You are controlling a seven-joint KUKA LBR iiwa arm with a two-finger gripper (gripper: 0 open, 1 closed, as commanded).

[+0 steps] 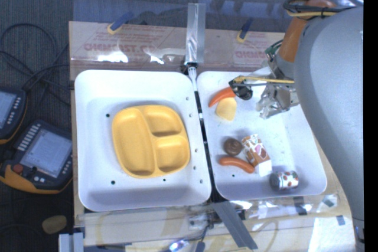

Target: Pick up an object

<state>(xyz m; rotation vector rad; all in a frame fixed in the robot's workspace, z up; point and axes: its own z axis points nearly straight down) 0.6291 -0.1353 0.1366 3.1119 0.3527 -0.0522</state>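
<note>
The right bin (307, 144) holds an orange carrot (220, 95) and a pale yellow wedge (226, 109) near its back left. Further forward lie a brown chocolate doughnut (232, 145), a red sausage (237, 163), a printed snack packet (256, 150) and a small can (284, 180) at the front right. My gripper (269, 106) hangs over the back of this bin, to the right of the wedge and apart from it. It is open, with nothing between its fingers. The grey arm covers the bin's right edge.
The left bin (94, 103) holds a yellow divided plate (150, 140). A metal divider post (193, 38) stands at the back between the bins. A handheld control pendant (36, 153) and cables lie on the floor to the left.
</note>
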